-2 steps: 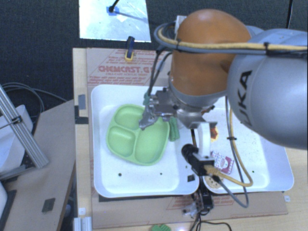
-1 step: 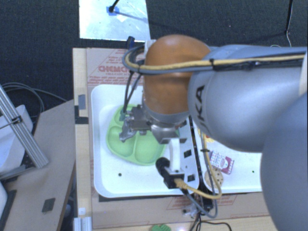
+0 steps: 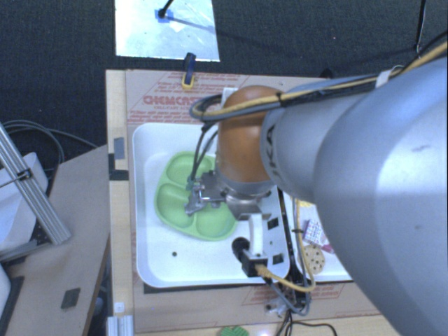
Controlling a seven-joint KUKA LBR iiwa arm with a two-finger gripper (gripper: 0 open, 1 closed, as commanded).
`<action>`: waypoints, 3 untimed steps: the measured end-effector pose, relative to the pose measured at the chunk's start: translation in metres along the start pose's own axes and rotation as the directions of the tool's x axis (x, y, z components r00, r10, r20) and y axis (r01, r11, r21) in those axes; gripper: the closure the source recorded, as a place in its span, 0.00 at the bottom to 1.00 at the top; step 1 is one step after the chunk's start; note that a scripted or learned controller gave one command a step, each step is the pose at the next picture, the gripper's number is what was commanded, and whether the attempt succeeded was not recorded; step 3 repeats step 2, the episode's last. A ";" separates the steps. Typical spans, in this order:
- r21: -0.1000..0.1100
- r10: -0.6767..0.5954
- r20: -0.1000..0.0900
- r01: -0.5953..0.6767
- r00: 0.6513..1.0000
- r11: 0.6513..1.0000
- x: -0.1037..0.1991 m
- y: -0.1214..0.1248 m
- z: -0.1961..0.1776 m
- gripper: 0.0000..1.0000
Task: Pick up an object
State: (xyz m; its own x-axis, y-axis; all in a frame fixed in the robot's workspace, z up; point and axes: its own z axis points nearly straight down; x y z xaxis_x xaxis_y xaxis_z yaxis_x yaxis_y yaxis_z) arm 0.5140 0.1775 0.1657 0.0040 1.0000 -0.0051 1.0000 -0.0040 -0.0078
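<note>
Hovering low over the green divided plate (image 3: 183,200) sitting in the left white bin (image 3: 150,257), gripper (image 3: 210,200) parked above it presumably for a grab, grip state impossible to tell.

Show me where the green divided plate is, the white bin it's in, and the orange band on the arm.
green divided plate (image 3: 173,191): camera view, on its left compartment.
white bin (image 3: 150,208): camera view, on its bare left floor.
orange band (image 3: 241,135): camera view, on its rounded middle.
</note>
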 end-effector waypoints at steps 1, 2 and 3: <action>-0.010 -0.012 -0.008 0.012 1.000 1.000 0.061 0.029 0.009 0.00; -0.027 -0.009 -0.013 0.008 1.000 1.000 0.056 0.051 -0.207 0.00; -0.027 -0.009 -0.013 0.008 1.000 1.000 0.056 0.051 -0.207 0.00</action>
